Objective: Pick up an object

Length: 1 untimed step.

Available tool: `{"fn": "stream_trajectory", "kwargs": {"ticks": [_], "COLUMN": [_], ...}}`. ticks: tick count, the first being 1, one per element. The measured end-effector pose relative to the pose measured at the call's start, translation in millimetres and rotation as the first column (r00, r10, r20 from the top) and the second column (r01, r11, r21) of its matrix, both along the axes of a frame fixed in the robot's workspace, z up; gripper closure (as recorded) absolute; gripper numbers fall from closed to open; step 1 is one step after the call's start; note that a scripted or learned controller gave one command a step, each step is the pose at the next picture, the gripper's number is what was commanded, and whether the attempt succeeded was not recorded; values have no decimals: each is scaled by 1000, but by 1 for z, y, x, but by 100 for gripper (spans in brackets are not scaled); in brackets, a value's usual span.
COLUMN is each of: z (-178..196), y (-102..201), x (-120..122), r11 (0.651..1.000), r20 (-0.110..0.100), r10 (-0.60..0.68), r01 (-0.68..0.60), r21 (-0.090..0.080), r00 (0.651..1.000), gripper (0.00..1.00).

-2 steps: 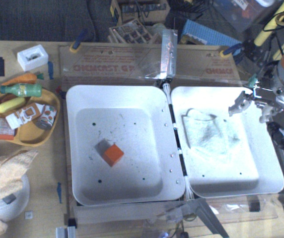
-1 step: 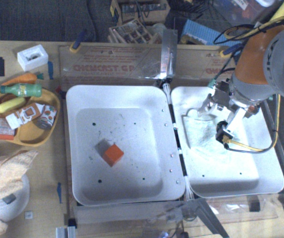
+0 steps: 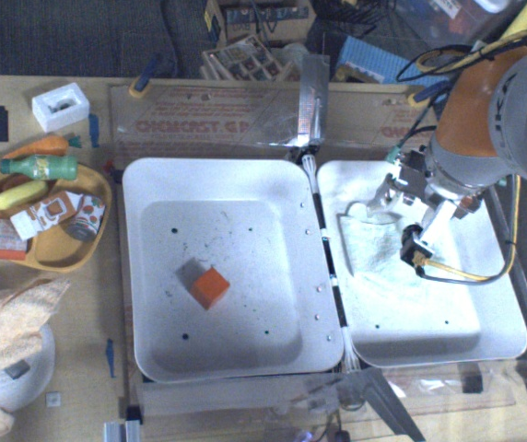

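An orange cube (image 3: 211,287) lies in the left bin (image 3: 153,201), a little left of its middle and toward the front. A pale, crumpled translucent sheet (image 3: 370,244) lies in the left half of the right bin (image 3: 485,325). My gripper (image 3: 388,194) hangs over the back left part of the right bin, just above the far edge of that sheet. The grey arm with its orange band (image 3: 474,109) reaches in from the right behind it. A yellow cable (image 3: 452,272) loops from the wrist over the right bin's floor. The cube is far to the left of the gripper.
Left of the bins, a yellow bowl (image 3: 61,254) holds toy food and small packets. A white box (image 3: 61,105) sits at the back left, and a beige cloth (image 3: 10,325) at the front left. A metal strip (image 3: 311,109) lies behind the bins' shared wall.
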State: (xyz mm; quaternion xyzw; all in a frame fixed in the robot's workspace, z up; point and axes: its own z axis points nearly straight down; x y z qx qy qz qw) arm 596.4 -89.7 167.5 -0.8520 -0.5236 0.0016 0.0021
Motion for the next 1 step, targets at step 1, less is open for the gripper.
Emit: {"fn": "stream_trajectory", "kwargs": {"ticks": [1], "z": [-11], "y": [-25], "x": [-48], "r11": [996], "r20": [0], "r10": [-92], "r01": [92], "r21": [0], "r00": [996], "gripper": [0]}}
